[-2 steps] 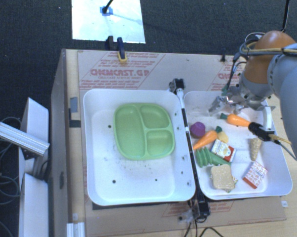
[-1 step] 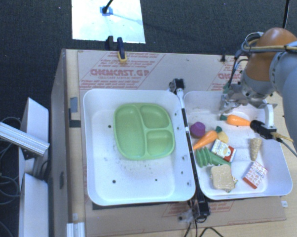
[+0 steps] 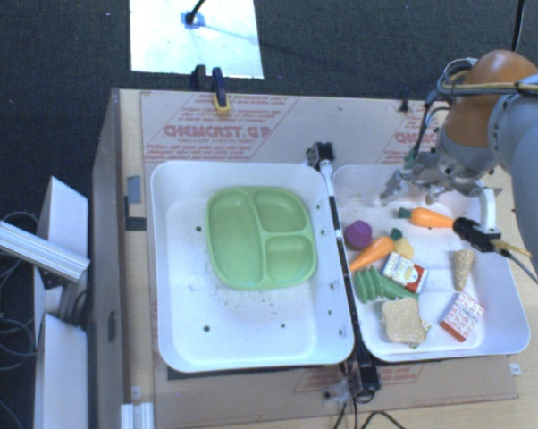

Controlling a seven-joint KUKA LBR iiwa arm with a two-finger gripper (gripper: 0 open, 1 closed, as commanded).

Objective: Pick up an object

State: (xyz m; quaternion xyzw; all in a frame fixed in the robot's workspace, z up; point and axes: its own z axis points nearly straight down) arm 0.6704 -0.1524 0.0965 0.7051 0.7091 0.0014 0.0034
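I'd lower my tool [image 3: 423, 183] (grip state unclear, I can't tell) squarely over the small orange plastic carrot [image 3: 425, 217].

Orange toy carrot [image 3: 427, 217], green-tipped, lying flat near right bin's far edge.

Two smooth, glossy white plastic bins [image 3: 251, 347] sit on a matt brown cardboard-like surface [image 3: 251, 128] printed with red lettering. A matt green plastic tray [image 3: 260, 238] lies inside one. The arm [image 3: 519, 123] shows smooth grey casing.
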